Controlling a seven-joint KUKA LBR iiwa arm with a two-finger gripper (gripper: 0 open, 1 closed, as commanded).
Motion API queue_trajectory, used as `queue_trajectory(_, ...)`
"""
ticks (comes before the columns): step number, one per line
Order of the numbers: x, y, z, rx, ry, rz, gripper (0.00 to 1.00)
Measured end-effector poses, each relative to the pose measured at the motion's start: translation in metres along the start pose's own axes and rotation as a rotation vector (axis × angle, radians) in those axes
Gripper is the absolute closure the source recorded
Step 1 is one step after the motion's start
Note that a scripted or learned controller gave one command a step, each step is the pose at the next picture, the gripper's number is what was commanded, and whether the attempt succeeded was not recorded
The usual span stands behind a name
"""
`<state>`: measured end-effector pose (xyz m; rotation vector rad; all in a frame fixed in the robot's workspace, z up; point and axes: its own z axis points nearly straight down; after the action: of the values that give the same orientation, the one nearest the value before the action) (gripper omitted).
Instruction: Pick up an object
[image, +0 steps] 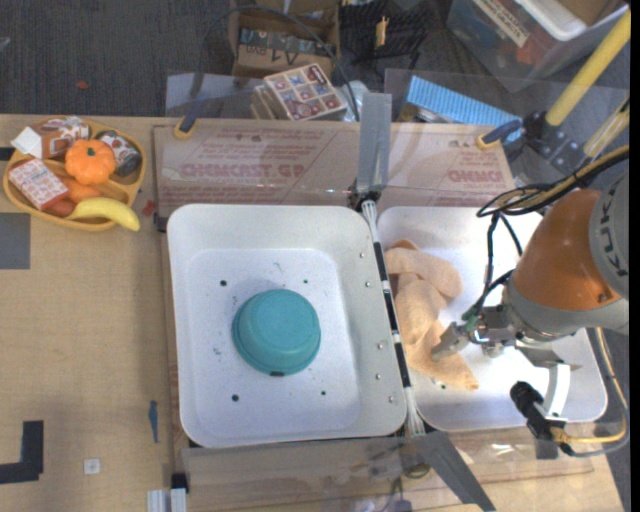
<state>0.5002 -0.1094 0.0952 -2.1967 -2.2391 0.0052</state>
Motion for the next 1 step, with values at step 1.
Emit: queue_trajectory(1, 0.0134, -0.0144, 0.0063, -0.017, -0.004, 0.066, 0.0)
